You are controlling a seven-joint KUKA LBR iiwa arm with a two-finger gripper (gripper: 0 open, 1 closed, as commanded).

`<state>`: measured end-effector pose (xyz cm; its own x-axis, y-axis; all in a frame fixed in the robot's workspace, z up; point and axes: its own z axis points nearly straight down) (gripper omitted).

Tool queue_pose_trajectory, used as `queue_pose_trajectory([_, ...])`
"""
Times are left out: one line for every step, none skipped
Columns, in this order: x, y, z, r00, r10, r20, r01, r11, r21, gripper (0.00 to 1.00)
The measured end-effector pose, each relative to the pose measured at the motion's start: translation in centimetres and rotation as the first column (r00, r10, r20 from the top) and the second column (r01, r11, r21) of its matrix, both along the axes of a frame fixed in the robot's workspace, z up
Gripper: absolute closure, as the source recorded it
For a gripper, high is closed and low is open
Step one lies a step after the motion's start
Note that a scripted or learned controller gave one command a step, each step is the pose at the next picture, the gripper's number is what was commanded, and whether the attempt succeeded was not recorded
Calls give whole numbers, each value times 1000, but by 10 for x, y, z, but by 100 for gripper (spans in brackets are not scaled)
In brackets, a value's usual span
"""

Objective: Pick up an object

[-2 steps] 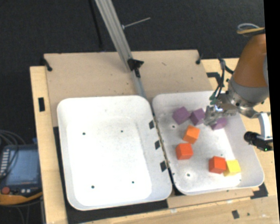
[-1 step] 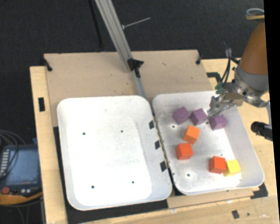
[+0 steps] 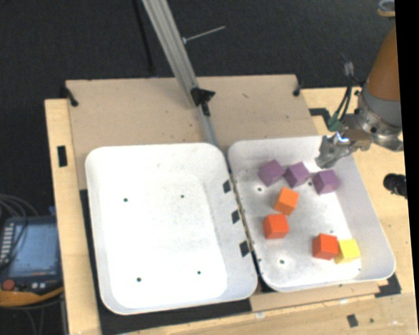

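The right bin holds several small blocks. Three purple blocks sit near its far side: one, one and one. An orange block lies mid-bin, with a red-orange block below it. Another red block touches a yellow block near the front right. My gripper hangs over the bin's far right corner, just above and beside the rightmost purple block. Nothing shows between its fingers.
The left bin lies beside the right one, with black clips along the seam. A slanted metal pole rises behind the bins. A teach pendant rests off the bench at left.
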<state>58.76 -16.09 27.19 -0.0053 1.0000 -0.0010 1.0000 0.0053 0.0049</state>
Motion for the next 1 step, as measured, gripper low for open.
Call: queue_pose_trajectory([-16,56,-12,1000,0,-4,0,1000,1,100])
